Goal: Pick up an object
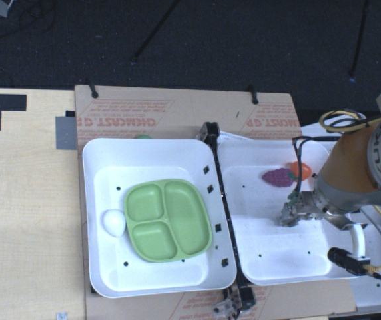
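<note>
Camera view, right of frame: end effector point(290, 216) low in right bin point(270, 272), grip state unclear, purple grapes point(278, 177) partly masking an orange toy point(302, 171).

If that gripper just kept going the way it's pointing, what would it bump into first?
The gripper seems to point down at the right bin, so it would probably meet that bin's bare white floor first. The purple grapes lie off to one side. Depth is hard to judge.
</note>
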Controlling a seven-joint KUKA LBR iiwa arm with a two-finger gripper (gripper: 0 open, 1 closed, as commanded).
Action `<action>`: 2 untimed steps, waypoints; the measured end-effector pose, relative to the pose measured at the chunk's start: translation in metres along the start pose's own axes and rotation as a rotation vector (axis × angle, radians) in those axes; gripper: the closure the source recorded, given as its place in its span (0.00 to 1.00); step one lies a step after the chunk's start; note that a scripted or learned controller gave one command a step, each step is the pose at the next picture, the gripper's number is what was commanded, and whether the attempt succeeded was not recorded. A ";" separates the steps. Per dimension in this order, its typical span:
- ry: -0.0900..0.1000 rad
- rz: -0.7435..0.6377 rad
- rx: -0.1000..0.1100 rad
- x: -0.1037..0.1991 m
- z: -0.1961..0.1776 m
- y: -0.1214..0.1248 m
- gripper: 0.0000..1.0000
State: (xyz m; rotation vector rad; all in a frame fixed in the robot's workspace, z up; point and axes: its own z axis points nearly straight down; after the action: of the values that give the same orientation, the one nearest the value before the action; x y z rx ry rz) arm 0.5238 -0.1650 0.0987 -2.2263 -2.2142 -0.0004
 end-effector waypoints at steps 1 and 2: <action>-0.001 -0.006 -0.001 0.003 -0.059 -0.007 1.00; -0.002 -0.006 -0.005 -0.001 -0.121 -0.010 1.00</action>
State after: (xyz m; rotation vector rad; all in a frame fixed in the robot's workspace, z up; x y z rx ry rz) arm 0.5135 -0.1660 0.2199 -2.2229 -2.2245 -0.0028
